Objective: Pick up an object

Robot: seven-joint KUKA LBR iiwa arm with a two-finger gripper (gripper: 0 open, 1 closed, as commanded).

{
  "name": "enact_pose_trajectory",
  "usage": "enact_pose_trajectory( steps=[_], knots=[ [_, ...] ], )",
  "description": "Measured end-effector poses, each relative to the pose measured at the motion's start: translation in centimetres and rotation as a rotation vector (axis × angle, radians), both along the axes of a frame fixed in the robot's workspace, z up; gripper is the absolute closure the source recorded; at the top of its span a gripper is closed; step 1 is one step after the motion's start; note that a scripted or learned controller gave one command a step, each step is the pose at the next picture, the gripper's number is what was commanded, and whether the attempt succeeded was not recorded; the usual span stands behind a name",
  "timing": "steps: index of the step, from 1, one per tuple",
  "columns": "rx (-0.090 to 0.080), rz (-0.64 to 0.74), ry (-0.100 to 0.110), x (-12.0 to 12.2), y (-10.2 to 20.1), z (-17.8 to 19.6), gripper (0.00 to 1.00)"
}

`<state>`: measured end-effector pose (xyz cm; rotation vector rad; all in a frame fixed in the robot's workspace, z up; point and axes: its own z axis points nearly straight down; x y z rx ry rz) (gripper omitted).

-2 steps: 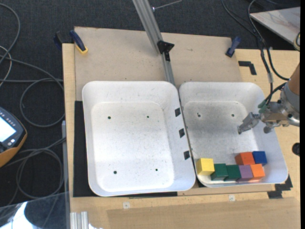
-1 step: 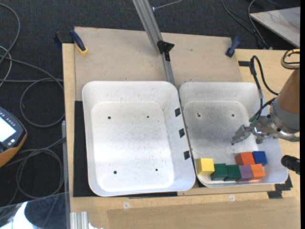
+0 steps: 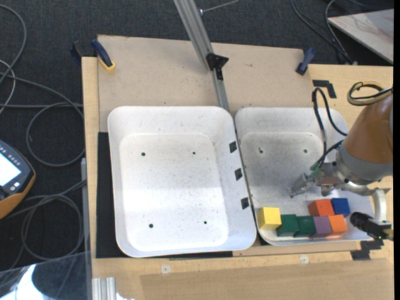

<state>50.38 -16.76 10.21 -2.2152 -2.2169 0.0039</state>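
Observation:
Several small blocks lie in a cluster along the front edge of the right bin (image 3: 281,130): a yellow block (image 3: 270,216), a green one (image 3: 295,225), a purple one (image 3: 322,225), an orange one (image 3: 338,224), a red one (image 3: 322,207) and a blue one (image 3: 341,205). The arm comes in from the right, its orange band (image 3: 370,136) over the bin's right rim. My gripper (image 3: 302,185) hangs low above the bin floor, just behind and to the left of the red block, apart from the cluster. I see no block in it.
The left bin (image 3: 125,130) sits beside the right one, with a raised divider rim (image 3: 236,167) between them. A slanted metal pole (image 3: 199,30) crosses above the back of the bench. Black cables (image 3: 320,114) trail near the arm.

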Motion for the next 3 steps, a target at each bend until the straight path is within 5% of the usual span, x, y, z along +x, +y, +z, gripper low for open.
enact_pose_trajectory(
  steps=[1,3],
  knots=[
    [-0.002,-0.001,-0.009,0.2,-0.1,1.4,1.0],
    [-0.006,0.001,-0.015,0.7,0.9,11.9,1.0]
  ],
)
